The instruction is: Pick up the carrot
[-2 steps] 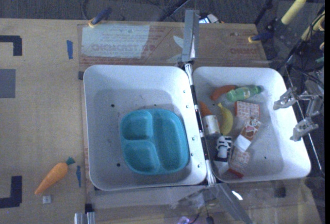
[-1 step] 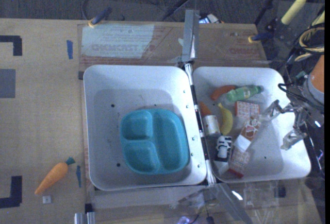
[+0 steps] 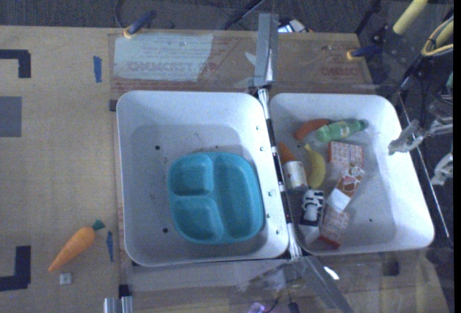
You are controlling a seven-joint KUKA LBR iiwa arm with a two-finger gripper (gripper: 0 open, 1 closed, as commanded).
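An orange carrot (image 3: 72, 248) with a green top lies on the wooden bench, outside the bins, to the left of the left bin's front corner. My gripper (image 3: 405, 139) shows as a pale grey shape over the right rim of the right bin (image 3: 410, 189), far from the carrot. Nothing is visibly held in it. The whole left bin (image 3: 144, 117) lies between the gripper and the carrot.
A blue divided plate (image 3: 215, 198) sits in the left bin. The right bin holds several items: an orange piece (image 3: 311, 129), a green bottle (image 3: 338, 131), a banana (image 3: 315, 168), small cartons (image 3: 344, 155) and a black-and-white toy (image 3: 311, 206). Clamps and cables lie behind the bins.
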